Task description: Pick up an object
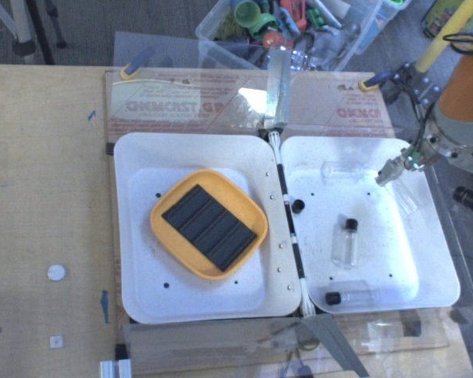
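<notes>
Gripper (394, 169) over right bin (433, 286), jaw state unclear. Clear plastic vials, black caps (347, 241). Left bin (134, 290): rounded yellow tray (167, 242), ribbed black insert.

Robotics lab — wooden bench (39, 172), twin white bins (134, 290), clear tub of toys (299, 14)

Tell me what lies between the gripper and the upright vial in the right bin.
Nothing visible does. The gripper hangs over the upper right of the right bin; the vial stands below and to its left, with bare bin floor between. Another vial lies by the near wall, and a third near the far wall, both off that line.
</notes>
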`<state>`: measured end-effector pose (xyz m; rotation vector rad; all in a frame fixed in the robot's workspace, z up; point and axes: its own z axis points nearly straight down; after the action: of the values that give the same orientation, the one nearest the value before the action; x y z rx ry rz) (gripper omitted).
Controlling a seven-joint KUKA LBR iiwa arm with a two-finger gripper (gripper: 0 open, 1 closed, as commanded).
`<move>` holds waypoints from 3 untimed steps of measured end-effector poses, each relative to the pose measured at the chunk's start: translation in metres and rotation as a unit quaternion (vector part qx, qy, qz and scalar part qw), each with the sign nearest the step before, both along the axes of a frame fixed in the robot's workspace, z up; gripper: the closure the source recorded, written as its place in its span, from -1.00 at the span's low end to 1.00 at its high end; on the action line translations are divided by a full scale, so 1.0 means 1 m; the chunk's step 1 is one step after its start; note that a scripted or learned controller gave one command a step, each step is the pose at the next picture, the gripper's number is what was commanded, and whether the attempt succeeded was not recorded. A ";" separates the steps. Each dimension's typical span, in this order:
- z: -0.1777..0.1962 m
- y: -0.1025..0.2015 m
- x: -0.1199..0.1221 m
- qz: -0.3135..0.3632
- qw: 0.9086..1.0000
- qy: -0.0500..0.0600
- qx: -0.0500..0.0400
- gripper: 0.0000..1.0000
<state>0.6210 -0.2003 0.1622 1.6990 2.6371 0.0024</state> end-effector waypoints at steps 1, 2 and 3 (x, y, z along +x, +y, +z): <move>0.053 0.050 0.047 -0.031 1.000 0.000 0.000 1.00; 0.081 0.088 0.047 -0.095 0.996 -0.001 0.000 1.00; 0.076 0.081 0.046 -0.099 0.995 0.001 0.000 1.00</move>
<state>0.6673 -0.1189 0.2386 1.9535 2.4565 -0.0007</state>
